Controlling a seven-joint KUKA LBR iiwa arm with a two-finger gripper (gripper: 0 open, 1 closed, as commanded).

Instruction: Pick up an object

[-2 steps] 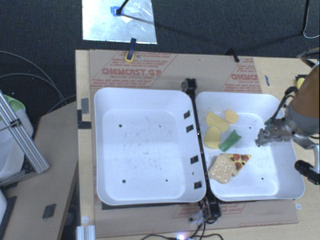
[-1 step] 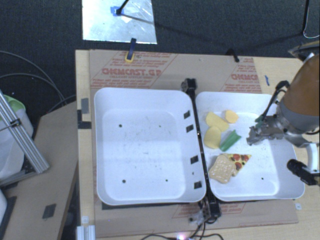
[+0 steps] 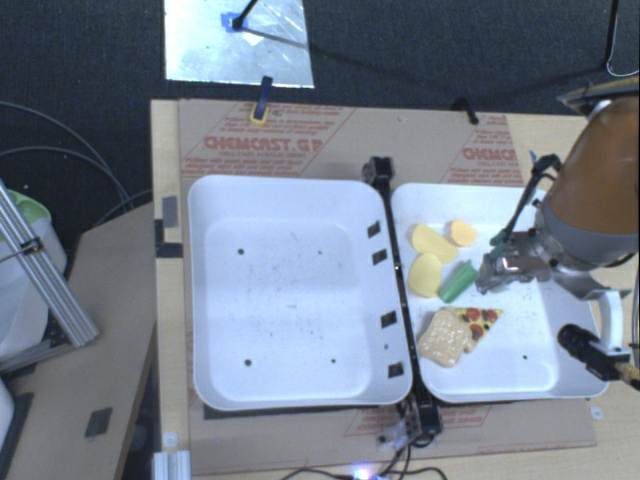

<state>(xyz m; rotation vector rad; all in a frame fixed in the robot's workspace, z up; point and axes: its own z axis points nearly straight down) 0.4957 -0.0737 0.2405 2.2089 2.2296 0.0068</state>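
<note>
A cluster of toy food lies in the right bin (image 3: 520,368), toward its left wall: a green stick-shaped piece (image 3: 457,282) rests at a slant, its lower end touching a pale yellow lump (image 3: 425,275). A second pale yellow lump (image 3: 431,241) sits just above, and a small orange-yellow round piece (image 3: 463,233) lies beside that. Below the group, a pizza slice (image 3: 478,321) with red dots lies against a beige, waffle-textured piece (image 3: 443,339).

The gripper (image 3: 497,274) hangs just right of the green stick's upper end, its metal tip close to the piece; whether its fingers are spread or closed, and whether they touch anything, cannot be made out from this angle. The arm (image 3: 598,193), grey with a broad orange band, reaches in from the right over the bin's far corner.

The left bin (image 3: 290,298) sits flush beside the right one, joined along a dark central divider (image 3: 393,268) with clips. Both rest on a brown printed cardboard sheet (image 3: 290,138) laid over a wooden bench (image 3: 120,298). Beyond it, dark carpet (image 3: 80,38) holds a silver plate (image 3: 238,26) and loose black cables (image 3: 60,138). An aluminium frame (image 3: 40,268) stands at far left.
</note>
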